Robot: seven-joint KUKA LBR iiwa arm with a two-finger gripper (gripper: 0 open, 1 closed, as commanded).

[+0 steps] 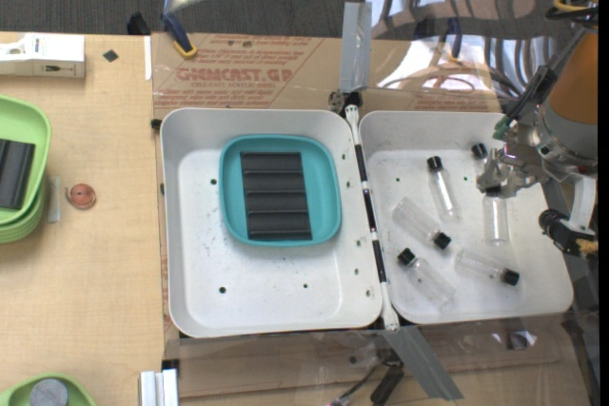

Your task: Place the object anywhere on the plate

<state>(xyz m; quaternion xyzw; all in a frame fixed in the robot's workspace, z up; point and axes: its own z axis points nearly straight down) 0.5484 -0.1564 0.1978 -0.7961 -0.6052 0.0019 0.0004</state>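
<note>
The gripper [495,181] grips a clear vial [496,216] by its black cap, hanging upright over the right bin [419,299], well right of the teal plate [326,195]. More vials [440,187] lie nearby.

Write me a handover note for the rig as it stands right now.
Gripper: low over the right bin, near its right side, with a vial just below it. Whether it has a hold on the vial can't be told from this view.
Vials: several clear, black-capped ones lie loose in the right bin, e.g. one near the middle and one toward the front.
Plate: teal, in the left bin, with a dark ribbed insert and no vial on it.
Done: nothing placed.
Left: secure one vial, carry it over, set it on the plate.
</note>
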